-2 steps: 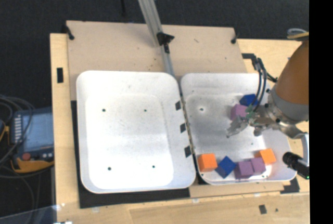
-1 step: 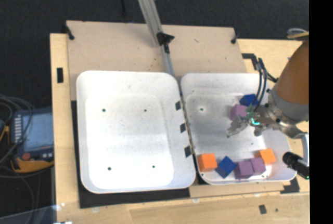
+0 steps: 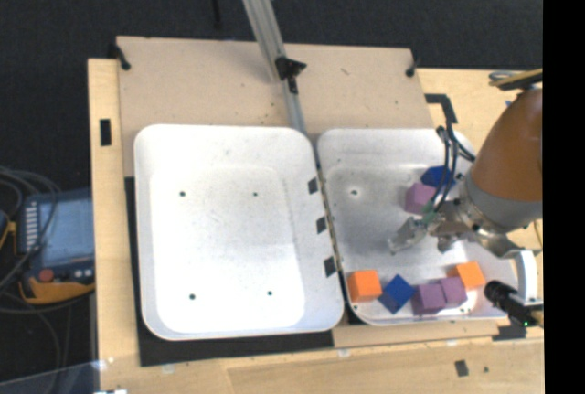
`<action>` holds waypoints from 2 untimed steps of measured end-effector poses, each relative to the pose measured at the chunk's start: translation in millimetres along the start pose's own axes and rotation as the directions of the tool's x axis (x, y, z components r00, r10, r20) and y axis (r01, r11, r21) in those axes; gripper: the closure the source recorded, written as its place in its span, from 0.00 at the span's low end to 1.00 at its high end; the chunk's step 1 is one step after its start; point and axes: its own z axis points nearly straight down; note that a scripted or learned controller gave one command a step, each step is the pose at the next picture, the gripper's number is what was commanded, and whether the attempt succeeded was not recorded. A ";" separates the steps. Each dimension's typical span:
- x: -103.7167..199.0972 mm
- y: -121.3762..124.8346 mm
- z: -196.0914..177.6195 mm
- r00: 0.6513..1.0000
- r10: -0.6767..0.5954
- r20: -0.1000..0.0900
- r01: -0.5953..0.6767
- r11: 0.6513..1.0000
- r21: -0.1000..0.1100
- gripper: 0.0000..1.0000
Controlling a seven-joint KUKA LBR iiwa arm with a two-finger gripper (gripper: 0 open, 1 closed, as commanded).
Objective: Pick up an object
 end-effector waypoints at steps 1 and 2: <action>-1.2 -0.6 63.4 1.000 0.000 0.000 0.000 1.000 0.001 0.00; -3.0 0.3 80.0 1.000 0.001 0.002 -0.001 1.000 -0.006 0.00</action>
